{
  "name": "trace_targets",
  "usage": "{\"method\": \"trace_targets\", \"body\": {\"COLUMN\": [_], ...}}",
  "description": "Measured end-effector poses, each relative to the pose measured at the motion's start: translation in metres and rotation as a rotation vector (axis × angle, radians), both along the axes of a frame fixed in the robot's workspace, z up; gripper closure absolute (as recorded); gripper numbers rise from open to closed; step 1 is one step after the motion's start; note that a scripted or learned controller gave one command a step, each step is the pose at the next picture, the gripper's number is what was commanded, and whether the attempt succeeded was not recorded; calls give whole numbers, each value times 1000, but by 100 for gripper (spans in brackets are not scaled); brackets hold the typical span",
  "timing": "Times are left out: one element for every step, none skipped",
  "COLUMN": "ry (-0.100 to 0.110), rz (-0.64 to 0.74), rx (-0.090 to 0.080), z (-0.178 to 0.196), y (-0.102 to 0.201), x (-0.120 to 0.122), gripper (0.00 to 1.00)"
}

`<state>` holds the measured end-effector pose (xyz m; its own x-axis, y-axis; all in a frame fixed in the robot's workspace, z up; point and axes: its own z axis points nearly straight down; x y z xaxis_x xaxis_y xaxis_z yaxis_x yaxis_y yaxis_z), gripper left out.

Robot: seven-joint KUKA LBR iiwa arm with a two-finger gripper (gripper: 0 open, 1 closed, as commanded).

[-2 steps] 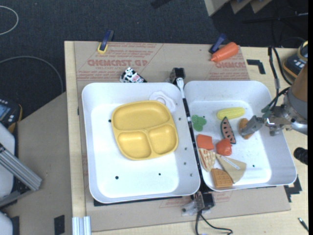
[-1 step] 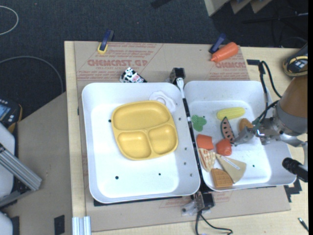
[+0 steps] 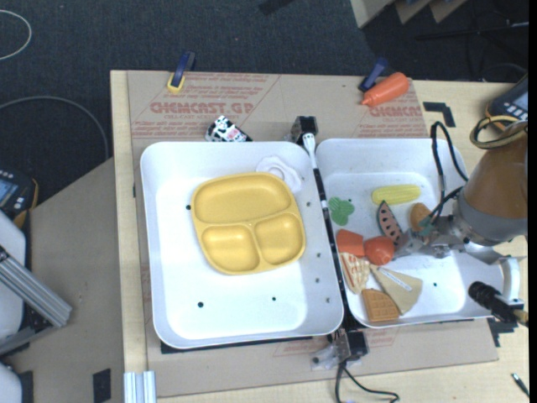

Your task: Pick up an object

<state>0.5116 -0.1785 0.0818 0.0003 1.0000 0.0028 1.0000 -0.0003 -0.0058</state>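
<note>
— What lies nearest the front edge of your bench?

— The front rims of my two bins. In the right bin (image 3: pixel 436 309), toward its front-left corner, I see a tan waffle-like piece (image 3: pixel 379 306), a pale cheese-like wedge (image 3: pixel 401 282) touching it, and a striped slice (image 3: pixel 355 270) just behind.

— And your gripper (image 3: pixel 418 242)?

— It is low inside the right bin, near the middle, my arm coming in over the bin's right rim. Whether it is apart, together, or clamped on anything, I cannot tell; the tip is too small and cluttered to read.

— What is around it?

— Just to its left a red tomato-like piece (image 3: pixel 379 249) and an orange-red piece (image 3: pixel 351 243); whether I touch the tomato I cannot say. A watermelon slice (image 3: pixel 387 220) stands just behind those, and a brown round item (image 3: pixel 419 217) sits close behind my tip. Farther back lie a corn cob (image 3: pixel 396 195) and a green leafy piece (image 3: pixel 341 209) by the left wall.

— The left bin (image 3: pixel 168 250)?

— It holds a yellow divided plate (image 3: pixel 247 222) in the middle, with a small white item (image 3: pixel 277 168) at its back-right corner.

— Beyond the bins?

— On the bench's back strip, a black-and-white toy (image 3: pixel 224 129), and an orange carrot (image 3: pixel 386 90) toward the back-right corner.
</note>
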Motion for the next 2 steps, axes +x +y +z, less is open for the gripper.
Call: {"method": "trace_targets", "body": {"ry": [-7,-13], "rz": [-1,-1], "rx": [-3,-7], "z": [13,72], "y": [-1,-9], "x": [1,-3], "gripper": [100,100]}}
